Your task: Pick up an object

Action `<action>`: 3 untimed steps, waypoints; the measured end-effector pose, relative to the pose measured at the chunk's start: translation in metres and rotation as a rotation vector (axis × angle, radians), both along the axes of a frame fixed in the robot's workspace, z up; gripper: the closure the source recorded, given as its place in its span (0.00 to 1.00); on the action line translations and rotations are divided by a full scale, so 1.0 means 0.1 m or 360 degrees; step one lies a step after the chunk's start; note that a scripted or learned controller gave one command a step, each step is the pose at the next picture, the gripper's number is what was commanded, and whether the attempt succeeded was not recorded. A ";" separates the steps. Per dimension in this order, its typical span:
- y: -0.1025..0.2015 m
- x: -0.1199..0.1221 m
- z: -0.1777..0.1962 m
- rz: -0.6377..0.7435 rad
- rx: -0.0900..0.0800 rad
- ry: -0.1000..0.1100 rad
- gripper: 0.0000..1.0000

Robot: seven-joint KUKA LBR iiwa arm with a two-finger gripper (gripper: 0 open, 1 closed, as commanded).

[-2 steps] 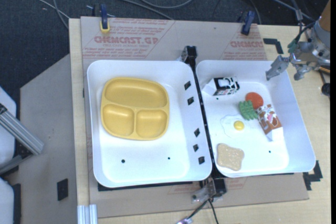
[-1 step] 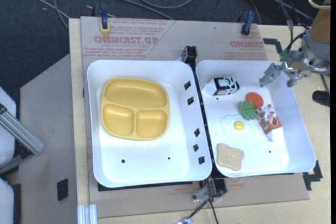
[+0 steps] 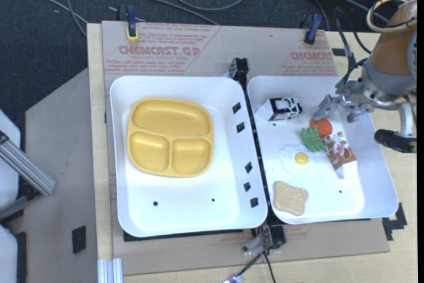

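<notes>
My gripper [image 3: 338,109] hangs over the back of the right bin [image 3: 371,199], open, with nothing between its fingers. Just below and left of it lies a small red piece [image 3: 322,126] touching a green leafy toy [image 3: 311,138]. Beside them rests a printed snack packet [image 3: 340,150]. A fried egg toy [image 3: 296,157] sits in the bin's middle. A black and white toy car [image 3: 285,109] lies at the back left, and a slice of toast [image 3: 290,198] at the front left.
The left bin [image 3: 132,209] holds a yellow divided plate [image 3: 171,137]. A black divider with clips [image 3: 246,142] runs between the bins. The grey arm with its orange band [image 3: 392,53] enters from the right. Cables trail across the dark floor behind the bench.
</notes>
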State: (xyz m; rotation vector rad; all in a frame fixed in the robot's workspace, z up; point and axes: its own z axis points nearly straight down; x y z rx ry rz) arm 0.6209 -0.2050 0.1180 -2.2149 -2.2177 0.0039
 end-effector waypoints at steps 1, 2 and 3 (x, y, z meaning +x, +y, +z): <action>0.01 0.00 -0.35 0.0001 -0.0002 -0.0004 0.00; 0.01 0.01 -0.21 0.0002 -0.0004 -0.0012 1.00; 0.07 0.01 0.42 0.0001 -0.0008 -0.0021 1.00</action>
